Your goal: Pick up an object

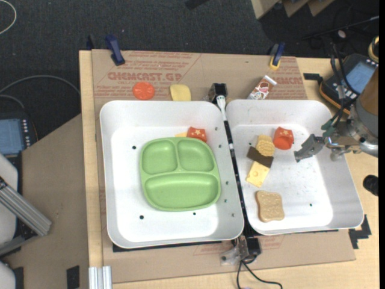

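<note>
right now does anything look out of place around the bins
Yes: three things lie outside the bins on the brown board behind them: an orange disc, a yellow piece and a small carton lying tipped on its side. The toy food in the right bin looks merely scattered.

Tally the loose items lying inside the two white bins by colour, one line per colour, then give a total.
Green: 1, the divided plate
Red: 2, one piece by the plate, one in the right bin
Yellow: 2
Dark brown: 1
Tan: 1, the toast
Total: 7
</note>
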Available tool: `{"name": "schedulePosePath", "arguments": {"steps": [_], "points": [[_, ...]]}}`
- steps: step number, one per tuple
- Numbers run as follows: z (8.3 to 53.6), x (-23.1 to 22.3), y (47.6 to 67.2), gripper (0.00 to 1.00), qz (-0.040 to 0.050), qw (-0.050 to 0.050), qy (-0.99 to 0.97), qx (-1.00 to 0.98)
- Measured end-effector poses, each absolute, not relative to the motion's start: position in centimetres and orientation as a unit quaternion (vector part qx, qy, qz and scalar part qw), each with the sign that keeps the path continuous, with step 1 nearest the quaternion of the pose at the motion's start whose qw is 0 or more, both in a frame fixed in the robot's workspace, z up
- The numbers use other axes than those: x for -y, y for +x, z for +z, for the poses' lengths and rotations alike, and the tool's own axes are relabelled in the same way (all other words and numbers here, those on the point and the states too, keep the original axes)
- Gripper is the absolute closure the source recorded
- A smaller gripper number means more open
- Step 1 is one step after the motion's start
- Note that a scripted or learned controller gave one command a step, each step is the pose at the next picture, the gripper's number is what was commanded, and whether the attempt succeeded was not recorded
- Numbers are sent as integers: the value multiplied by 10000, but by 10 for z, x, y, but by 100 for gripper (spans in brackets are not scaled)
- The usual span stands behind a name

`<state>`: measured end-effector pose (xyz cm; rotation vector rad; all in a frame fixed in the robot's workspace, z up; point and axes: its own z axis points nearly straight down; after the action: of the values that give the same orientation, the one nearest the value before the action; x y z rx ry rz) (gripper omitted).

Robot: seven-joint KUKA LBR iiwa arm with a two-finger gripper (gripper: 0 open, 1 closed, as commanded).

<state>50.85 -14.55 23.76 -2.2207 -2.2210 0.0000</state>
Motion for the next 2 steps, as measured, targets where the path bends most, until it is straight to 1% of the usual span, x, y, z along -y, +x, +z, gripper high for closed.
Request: {"name": "schedulePosePath", "arguments": {"steps": [1,2], "points": [[110,117,561,0,17,44,-7056,7086],[95,163,644,0,-16,-35,-7066,7076]]}}
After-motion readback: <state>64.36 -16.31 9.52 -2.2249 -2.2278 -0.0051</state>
